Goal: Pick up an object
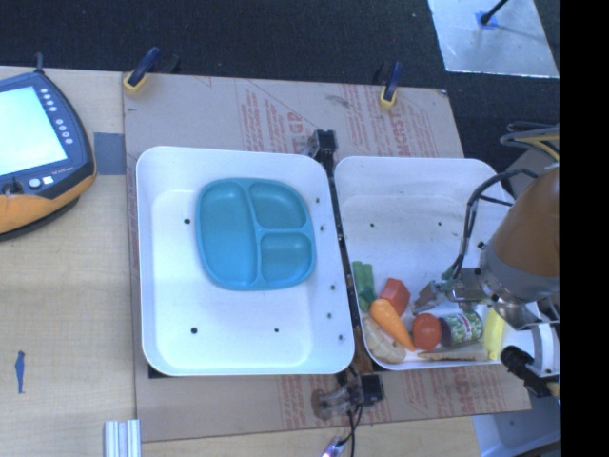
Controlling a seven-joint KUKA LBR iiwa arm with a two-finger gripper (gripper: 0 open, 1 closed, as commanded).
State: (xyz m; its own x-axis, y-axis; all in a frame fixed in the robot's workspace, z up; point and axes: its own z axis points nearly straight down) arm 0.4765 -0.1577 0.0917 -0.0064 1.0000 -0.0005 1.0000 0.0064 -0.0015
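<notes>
Bench point(67, 293): pale wood top carrying a brown cardboard sheet point(285, 112), held flat by two clamps at its far edge, presumably so the sheet and bins do not slide under the arm.

Left bin point(162, 350): shallow, white, joined to its neighbour by black clips at the shared edge, which keeps the pair aligned. Holds one blue divided plate point(255, 233), lying flat toward the far half, well apart from every wall.

Right bin point(409, 184): same make. Far half bare; all items crowd the near edge and near left corner, likely where they slid or were dropped.

Arm point(533, 236): grey with an orange band, entering over the right bin's right wall and bent down toward the near edge, a stance suited to reaching the pile.

Handheld control pad point(33, 155): orange-backed, at the bench's left edge, out of the working area.

Gripper point(447, 293): low over the near right part of the right bin, just beside the pile. Whether the fingers are apart or closed cannot be told, nor whether anything lies between them.

Candidate objects, all in the right bin:
- carrot point(391, 322), slanted, near edge
- small can point(463, 327), on its side, closest to the gripper, so the likeliest target
- red pepper point(395, 294)
- tomato point(426, 331), touching the can
- green piece point(364, 282), against the left wall
</notes>
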